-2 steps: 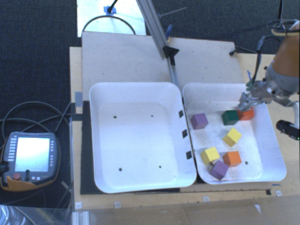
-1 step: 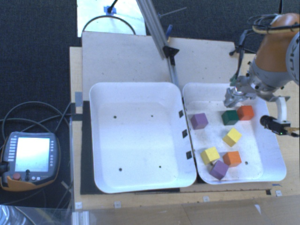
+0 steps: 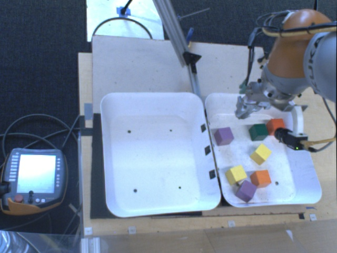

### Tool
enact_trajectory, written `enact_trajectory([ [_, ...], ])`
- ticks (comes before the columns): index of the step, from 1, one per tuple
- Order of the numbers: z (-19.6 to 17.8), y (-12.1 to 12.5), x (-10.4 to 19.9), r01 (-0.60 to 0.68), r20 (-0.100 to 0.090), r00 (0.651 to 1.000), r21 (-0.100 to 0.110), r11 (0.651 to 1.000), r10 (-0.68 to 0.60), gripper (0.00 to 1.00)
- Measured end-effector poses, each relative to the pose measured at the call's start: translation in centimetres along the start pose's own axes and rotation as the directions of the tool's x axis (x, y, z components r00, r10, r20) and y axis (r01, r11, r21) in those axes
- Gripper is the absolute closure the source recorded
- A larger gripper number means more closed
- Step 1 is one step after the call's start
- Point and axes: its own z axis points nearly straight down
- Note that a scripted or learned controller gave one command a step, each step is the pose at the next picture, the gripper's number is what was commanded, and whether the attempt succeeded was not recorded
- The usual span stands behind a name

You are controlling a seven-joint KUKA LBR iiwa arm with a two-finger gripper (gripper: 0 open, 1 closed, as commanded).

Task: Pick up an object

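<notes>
You have seven blocks in the right bin [image 3: 310, 186]: two purple, two yellow, two orange and one green. The gripper [image 3: 245, 109] hangs over the far part of that bin, and whether it is apart or together you cannot tell from this angle; nothing shows between its tips.

Just below the gripper and a little to its left lies one purple block [image 3: 224, 136]. The green block [image 3: 258, 132] sits just below and to its right, with an orange block [image 3: 275, 125] touching or nearly touching the green one on the far side from the gripper. Further toward the near rim you find a yellow block [image 3: 260, 154], then a cluster: the second yellow block [image 3: 236, 174], the second orange block [image 3: 260, 178] and the second purple block [image 3: 246, 191], packed close together.

The left bin [image 3: 113, 141] lies well to the gripper's left. A slanted metal pole [image 3: 174, 22] crosses above the bins, and a teach pendant [image 3: 32, 181] rests off the bench, far left.
</notes>
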Motion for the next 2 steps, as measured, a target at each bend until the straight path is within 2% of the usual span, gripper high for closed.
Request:
enact_trajectory([
  [2, -0.5, 1.6, 10.1, -0.001, 0.001, 1.000, 0.001, 1.000, 0.001, 1.00],
])
